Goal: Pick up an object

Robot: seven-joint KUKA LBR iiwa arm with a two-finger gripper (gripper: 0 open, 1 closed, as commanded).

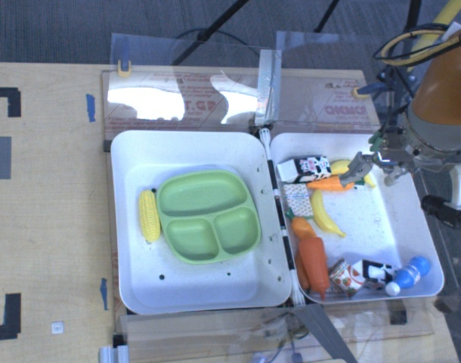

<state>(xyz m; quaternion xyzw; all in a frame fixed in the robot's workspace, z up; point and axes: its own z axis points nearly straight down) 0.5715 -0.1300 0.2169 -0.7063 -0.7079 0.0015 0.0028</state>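
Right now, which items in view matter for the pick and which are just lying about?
In play, near the gripper in the right bin:
- small carrot
- banana
- black and white carton

Lying about:
- large carrot
- blue-capped bottle
- corn cob and green divided plate in the left bin

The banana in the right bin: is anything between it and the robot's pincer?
Yes. The pincer sits at the bin's upper right, and a small orange carrot lies across the banana's top end, right beside the pincer. The banana's lower part lies uncovered.
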